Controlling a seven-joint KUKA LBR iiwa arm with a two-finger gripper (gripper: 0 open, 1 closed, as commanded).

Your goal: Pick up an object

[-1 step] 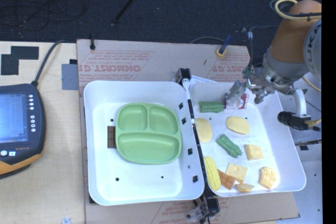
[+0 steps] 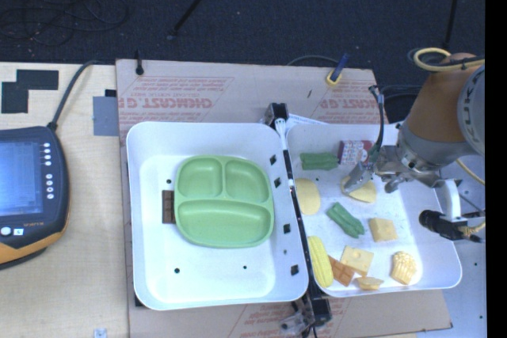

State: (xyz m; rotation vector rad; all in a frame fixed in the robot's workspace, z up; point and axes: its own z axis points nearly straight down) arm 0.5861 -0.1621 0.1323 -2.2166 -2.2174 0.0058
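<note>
My gripper (image 2: pixel 369 184) is low over the upper middle of the right bin (image 2: pixel 444 269), reaching in from the right, and it is open. A pale yellow wedge (image 2: pixel 364 193) lies in the bin between its fingertips and looks to be resting on the floor. Close by are a green pod (image 2: pixel 346 219) just below, a flat green piece (image 2: pixel 319 161) to the upper left, and a red and white packet (image 2: pixel 354 150) just above the gripper.
The right bin also holds a yellow lemon-like piece (image 2: pixel 307 196), a corn cob (image 2: pixel 319 261), cheese blocks (image 2: pixel 383 229) (image 2: pixel 356 258), an orange piece (image 2: pixel 341 272) and a ridged yellow piece (image 2: pixel 404 267). The left bin (image 2: pixel 150 249) holds a green divided plate (image 2: pixel 224 202). A tablet (image 2: pixel 28 186) lies far left.
</note>
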